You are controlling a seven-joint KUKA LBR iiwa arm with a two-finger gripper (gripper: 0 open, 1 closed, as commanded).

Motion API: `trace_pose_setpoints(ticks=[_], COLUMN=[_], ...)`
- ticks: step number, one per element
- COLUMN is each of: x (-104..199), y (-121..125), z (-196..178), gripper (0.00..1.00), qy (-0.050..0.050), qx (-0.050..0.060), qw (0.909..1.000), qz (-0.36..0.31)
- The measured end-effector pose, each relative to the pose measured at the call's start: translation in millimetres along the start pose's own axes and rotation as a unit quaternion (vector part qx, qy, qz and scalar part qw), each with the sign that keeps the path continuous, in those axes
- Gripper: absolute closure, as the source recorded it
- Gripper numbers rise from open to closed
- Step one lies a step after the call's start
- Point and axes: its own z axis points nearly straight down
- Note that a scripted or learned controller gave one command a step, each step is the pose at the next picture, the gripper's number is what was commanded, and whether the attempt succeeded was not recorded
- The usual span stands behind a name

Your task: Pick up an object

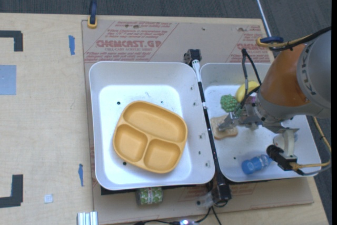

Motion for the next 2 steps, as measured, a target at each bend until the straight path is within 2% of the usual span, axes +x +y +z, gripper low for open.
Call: trace_pose_setpoints(ticks=[1,2], x=[-0.6,0.9], y=[-15.2,-13.5], z=[0.1,-10.4], gripper=[0.0,1.0], qy=[0.0,0.001], qx=[0.0,-0.002], qw=[1.0,1.0], qz=[0.0,-0.001])
